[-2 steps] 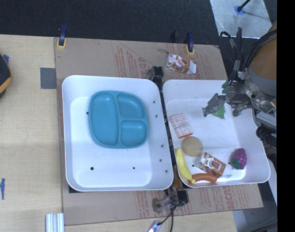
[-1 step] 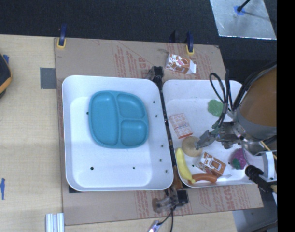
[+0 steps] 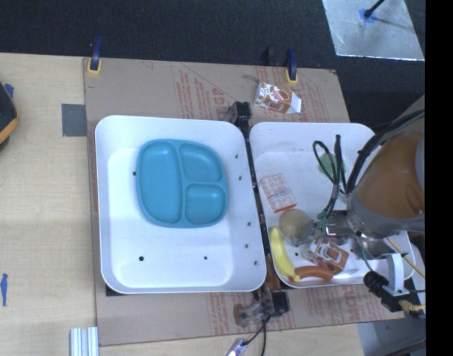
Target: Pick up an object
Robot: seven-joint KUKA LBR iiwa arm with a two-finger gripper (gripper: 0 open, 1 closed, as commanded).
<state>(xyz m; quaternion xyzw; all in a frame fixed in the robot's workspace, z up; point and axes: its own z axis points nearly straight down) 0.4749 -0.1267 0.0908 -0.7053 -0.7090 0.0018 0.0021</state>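
Cardboard-covered bench, hand low over right bin

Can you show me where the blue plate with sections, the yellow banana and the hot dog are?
Blue plastic divided plate [image 3: 183,182], camera view, on its middle ridge.
Yellow toy banana [image 3: 280,255], camera view, on its curved middle.
Orange-red toy hot dog [image 3: 313,274], camera view, on its middle.
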